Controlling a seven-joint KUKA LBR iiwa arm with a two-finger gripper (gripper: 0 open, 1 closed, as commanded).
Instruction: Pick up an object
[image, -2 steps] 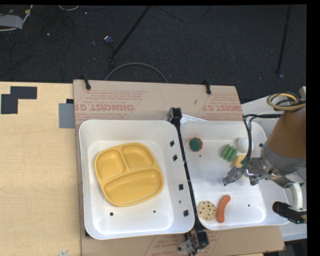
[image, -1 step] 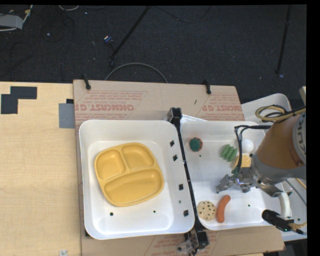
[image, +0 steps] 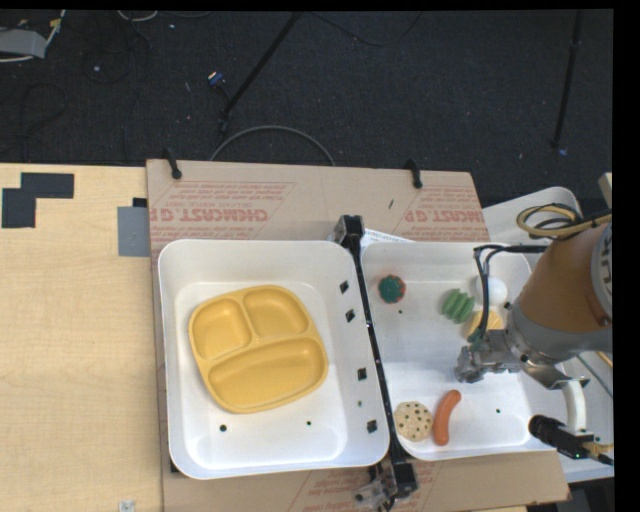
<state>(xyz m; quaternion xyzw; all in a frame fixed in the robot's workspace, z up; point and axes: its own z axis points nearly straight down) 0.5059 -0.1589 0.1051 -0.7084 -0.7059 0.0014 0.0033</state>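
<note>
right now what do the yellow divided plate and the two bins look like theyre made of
The yellow divided plate looks like moulded plastic with a matte to satin finish: one even colour, rounded compartment ridges, soft highlights. The left bin and the right bin look like smooth white plastic too, with rounded rims and a slight sheen, though thin coated metal can't be ruled out.
</note>
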